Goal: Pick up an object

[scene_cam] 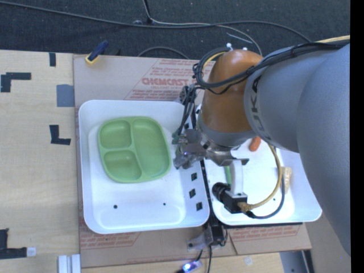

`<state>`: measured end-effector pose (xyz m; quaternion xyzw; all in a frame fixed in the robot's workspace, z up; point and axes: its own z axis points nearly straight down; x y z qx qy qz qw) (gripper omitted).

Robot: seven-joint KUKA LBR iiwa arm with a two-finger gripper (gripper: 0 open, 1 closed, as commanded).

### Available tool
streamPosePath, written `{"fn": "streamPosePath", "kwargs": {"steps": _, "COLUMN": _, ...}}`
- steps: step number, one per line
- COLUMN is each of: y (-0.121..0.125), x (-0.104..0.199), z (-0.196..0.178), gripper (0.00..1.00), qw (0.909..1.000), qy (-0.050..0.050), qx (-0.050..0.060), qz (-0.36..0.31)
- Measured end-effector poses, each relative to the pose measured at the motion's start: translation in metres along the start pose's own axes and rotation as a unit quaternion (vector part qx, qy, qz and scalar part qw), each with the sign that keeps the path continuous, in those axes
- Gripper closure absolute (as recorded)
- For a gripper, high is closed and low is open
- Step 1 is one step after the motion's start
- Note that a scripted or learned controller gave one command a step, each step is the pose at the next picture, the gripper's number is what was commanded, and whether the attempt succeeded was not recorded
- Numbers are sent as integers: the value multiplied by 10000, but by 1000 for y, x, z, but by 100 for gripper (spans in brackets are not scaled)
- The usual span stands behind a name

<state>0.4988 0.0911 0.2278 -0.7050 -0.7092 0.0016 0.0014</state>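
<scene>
My gripper [186, 154] hangs below the orange wrist band, over the divide between the two white bins and just right of the green plate. A green divided plate [134, 149] lies in the left bin [136, 215]. In the right bin [301, 209] a small orange piece [256, 144] pokes out from behind the arm. A green item [228, 173] lies under the wrist, and a pale yellow item [287, 178] rests further right. The arm hides much of the right bin.
A yellow cable [267, 201] and a black connector [227, 199] hang from the wrist over the right bin. Cardboard [159, 81] lies under both bins. A blue and yellow clamp [96, 51] sits at its far left corner.
</scene>
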Motion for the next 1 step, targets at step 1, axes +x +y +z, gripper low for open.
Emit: {"fn": "streamPosePath", "kwargs": {"steps": 1, "y": 0, "x": -2, "z": -1, "gripper": 0, "qw": 10000, "qy": -2, "qx": -3, "qz": 18}}
